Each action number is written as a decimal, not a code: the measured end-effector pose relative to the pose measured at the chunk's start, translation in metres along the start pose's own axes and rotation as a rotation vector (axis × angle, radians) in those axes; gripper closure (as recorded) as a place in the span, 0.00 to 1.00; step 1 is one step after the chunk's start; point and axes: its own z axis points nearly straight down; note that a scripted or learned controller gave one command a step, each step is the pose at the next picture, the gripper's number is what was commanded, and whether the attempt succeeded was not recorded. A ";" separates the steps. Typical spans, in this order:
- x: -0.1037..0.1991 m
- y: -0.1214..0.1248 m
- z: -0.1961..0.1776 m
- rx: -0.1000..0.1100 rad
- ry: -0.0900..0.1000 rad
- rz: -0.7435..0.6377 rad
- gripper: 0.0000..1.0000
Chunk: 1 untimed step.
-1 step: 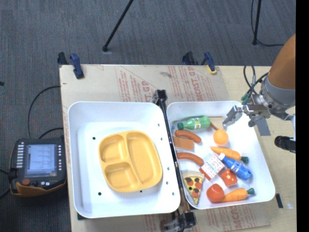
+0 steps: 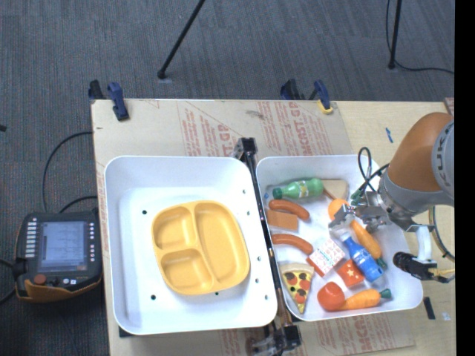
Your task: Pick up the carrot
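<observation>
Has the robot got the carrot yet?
Not yet, by the look of it. Done: the arm has reached over the right bin, and the gripper sits low among the toy food. In hand: nothing clearly; whether it pinches anything is hard to tell. Left: the carrot with its green top lies at the bin's near edge, beside the tomato, apart from the gripper, so grabbing and lifting remain.

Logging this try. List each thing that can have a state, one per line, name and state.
gripper: down inside the right bin, over the toys; open or shut unclear.
carrot: lying flat at the right bin's near edge, apart from the gripper.
green bottle: lying on its side.
blue bottle: lying on its side.
yellow plate: upright in the left bin.
right bin: holds the toys.
</observation>
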 end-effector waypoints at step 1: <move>-0.001 0.000 -0.010 0.000 0.001 0.005 1.00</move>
